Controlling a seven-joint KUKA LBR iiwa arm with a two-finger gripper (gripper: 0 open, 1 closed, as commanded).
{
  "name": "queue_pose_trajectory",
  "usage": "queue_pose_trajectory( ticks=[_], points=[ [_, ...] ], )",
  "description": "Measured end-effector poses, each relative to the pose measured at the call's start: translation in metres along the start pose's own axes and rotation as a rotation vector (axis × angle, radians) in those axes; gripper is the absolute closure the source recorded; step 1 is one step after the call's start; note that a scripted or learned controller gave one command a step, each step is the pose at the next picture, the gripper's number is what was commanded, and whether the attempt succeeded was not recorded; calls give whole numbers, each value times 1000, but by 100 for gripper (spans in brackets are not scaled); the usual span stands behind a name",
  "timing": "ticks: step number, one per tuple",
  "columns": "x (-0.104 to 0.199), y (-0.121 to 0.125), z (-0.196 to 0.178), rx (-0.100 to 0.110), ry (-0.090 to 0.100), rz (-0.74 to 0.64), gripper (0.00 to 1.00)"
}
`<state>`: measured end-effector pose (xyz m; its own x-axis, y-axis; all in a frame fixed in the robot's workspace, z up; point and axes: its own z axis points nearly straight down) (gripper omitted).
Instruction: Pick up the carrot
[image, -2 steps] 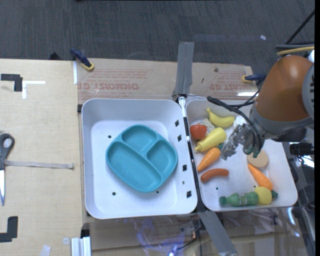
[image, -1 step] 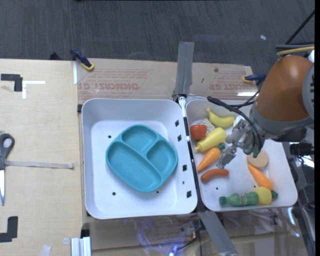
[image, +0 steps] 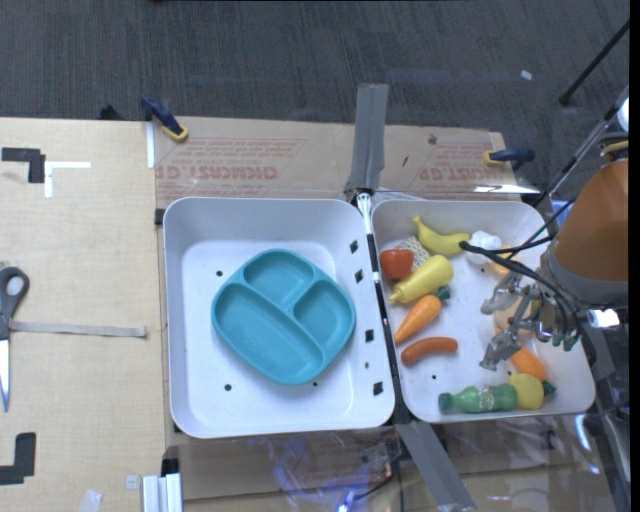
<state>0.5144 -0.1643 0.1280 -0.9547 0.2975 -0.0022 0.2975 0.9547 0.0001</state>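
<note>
- Carrot (image: 418, 316) lies in the right bin (image: 455, 385), left-centre, tilted, tip toward the bin's near-left corner, green top end pointing toward the far-right.
- Just beside it: yellow corn-like piece (image: 422, 278) on its far side, touching or nearly so; red sausage (image: 429, 349) on its near side, a little apart.
- Also in the right bin: banana (image: 441, 238) near the far edge, tomato (image: 396, 263) by the left wall, green bottle (image: 478, 400) and lemon (image: 529, 392) along the near edge, another orange piece (image: 528, 364) under the arm side.
- Gripper (image: 503, 338) sits low over the bin's right half, well apart from the carrot, nothing visibly between the fingers.
- Jaw state: cannot tell, cables and metal parts clutter that spot.
- Left bin (image: 190, 330) holds a blue divided plate (image: 284, 316); not relevant to this pick.
- Task judged not yet done: carrot on the bin floor, untouched.
- Risk: gripper is close to the other orange piece, so a descent here likely grabs the wrong item.
- Risk: carrot is crowded by corn piece and sausage, so a wide approach may pinch a neighbour or shove the carrot toward the left wall.
- Risk: tapered smooth shape; gripping near the thin tip could let it slip out. Across the thick middle looks safer.
- Risk: loose cables could snag on the move across.
</note>
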Motion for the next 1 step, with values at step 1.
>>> queue_pose_trajectory(
  ticks=[1],
  points=[
    [-20, -54, 36, 0, -1, 117, 0]
  ],
)
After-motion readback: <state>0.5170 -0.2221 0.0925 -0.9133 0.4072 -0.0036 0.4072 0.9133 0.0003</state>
